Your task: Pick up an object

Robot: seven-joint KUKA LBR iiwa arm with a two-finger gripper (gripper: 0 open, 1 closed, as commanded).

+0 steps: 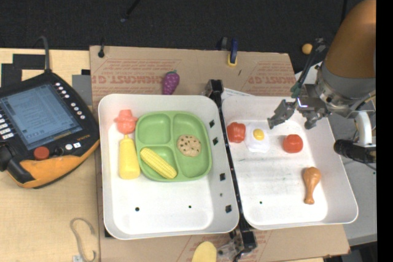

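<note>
My gripper (293, 112) hangs spread wide and holding nothing over the far side of the right bin (334, 208), one finger out left, the other right. The red tomato (293, 143) sits just near of it, well apart from the fried egg (258, 138) to its left. I'd pick the tomato: centre over it, then drop straight down so neither finger nudges it away

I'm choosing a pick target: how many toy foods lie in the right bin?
4. A red pepper by the left wall, a fried egg beside it, a tomato to its right, and a drumstick lower right. The arm might hide more.
</note>
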